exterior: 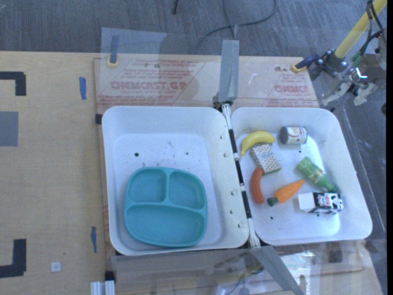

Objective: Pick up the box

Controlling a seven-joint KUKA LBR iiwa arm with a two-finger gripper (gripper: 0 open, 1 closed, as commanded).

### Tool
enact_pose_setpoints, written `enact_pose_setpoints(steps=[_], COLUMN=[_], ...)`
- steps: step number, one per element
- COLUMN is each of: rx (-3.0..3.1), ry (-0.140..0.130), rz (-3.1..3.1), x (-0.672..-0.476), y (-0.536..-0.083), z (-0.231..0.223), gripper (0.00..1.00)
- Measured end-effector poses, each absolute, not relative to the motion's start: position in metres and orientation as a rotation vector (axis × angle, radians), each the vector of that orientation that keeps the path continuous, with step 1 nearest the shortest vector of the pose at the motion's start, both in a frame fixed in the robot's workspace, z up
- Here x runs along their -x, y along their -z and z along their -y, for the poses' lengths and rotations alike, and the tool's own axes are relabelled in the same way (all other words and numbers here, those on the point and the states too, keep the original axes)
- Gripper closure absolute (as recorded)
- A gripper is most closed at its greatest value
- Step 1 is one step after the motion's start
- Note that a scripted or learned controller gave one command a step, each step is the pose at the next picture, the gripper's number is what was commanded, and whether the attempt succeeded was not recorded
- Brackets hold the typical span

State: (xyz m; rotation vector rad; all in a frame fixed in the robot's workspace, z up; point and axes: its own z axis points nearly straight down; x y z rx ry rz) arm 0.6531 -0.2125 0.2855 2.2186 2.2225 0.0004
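Plainly, nothing is done yet. The box (266,158), a small patterned carton, lies loose in the right bin (353,165), toward its 10 o'clock side, touching the banana (256,140) at its 12 and close to the red pepper (257,185) at its 6. The whole pick remains: reach, close, lift. The gripper's state cannot be told from here. At the bin's 5 o'clock a white carton (320,202) with black marks could be mistaken for the target. The can (293,134) label is too small to read. A teal plate (164,206) sits in the left bin (116,134).
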Motion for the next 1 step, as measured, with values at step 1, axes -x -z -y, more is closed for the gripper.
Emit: enact_pose_setpoints(steps=[1], rx=[-2.186], ry=[-0.001], rz=[-2.255], x=[-0.6434], y=[-0.1239], z=[0.1911], gripper=[0.00])
